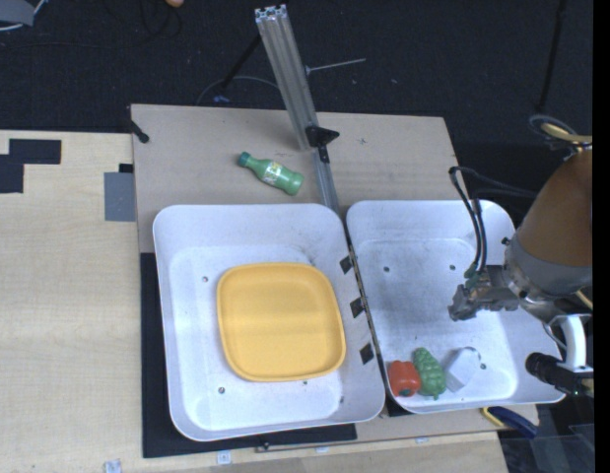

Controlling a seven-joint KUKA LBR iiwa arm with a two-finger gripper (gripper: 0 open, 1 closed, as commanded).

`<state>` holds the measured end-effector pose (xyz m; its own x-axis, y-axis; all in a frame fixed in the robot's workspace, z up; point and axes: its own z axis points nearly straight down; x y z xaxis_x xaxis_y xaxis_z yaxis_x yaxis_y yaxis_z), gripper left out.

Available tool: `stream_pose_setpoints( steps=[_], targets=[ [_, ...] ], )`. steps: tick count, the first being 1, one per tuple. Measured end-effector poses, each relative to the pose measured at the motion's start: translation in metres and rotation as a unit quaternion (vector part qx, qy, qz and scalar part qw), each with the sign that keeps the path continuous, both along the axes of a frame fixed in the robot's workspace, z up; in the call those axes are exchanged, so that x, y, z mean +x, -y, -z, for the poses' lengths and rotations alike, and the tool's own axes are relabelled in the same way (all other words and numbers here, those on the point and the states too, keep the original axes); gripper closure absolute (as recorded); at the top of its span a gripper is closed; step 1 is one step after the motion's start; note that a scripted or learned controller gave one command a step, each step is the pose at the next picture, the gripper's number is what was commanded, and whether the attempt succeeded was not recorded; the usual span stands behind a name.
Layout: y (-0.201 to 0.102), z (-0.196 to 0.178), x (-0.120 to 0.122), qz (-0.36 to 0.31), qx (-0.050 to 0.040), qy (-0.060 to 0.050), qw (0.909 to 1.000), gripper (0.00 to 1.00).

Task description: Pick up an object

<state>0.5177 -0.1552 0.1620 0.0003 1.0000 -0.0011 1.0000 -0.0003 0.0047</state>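
We've got the gripper (469,299) hovering over the right bin (413,254), well apart from the targets; can't tell its state from here. Candidates sit clustered at that bin's near edge: red toy (404,377), green toy (429,371) touching it, pale block (463,369) just beside. All look small, light, rigid plastic, probably slick. We'd go for the green toy across its narrow width, though the neighbours crowd it. Yellow plate (281,320) in the left bin (186,244) looks too flat to pinch. Bottle (271,172) lies on the bench.
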Motion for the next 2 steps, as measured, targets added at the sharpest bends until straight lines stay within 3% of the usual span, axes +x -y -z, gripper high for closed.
stream_pose_setpoints(
  steps=[2],
  targets=[
    [-0.006,-0.093,-0.003,0.000,0.0001,-0.001,1.0000,1.00]
  ],
)
